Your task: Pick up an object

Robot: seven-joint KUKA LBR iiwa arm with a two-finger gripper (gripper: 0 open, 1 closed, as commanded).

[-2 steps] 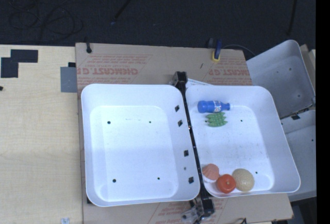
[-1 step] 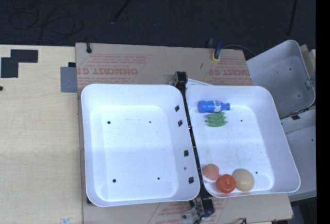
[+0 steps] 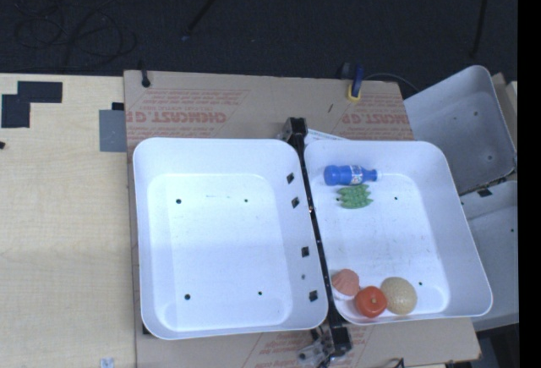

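Cardboard covers the surface (image 3: pixel 211 108) under two bins, and in the right bin (image 3: pixel 461 214) lies a blue bottle (image 3: pixel 349 175), not yet lifted, which I judge my next reach; my fingers' state I cannot tell.

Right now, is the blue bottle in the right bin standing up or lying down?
Lying down. The blue bottle rests on its side near the right bin's far wall, white cap pointing right, just above the green object.

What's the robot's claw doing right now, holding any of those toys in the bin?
Gripper: its state cannot be told. The bottle, green toy and tomato all lie loose in the right bin.
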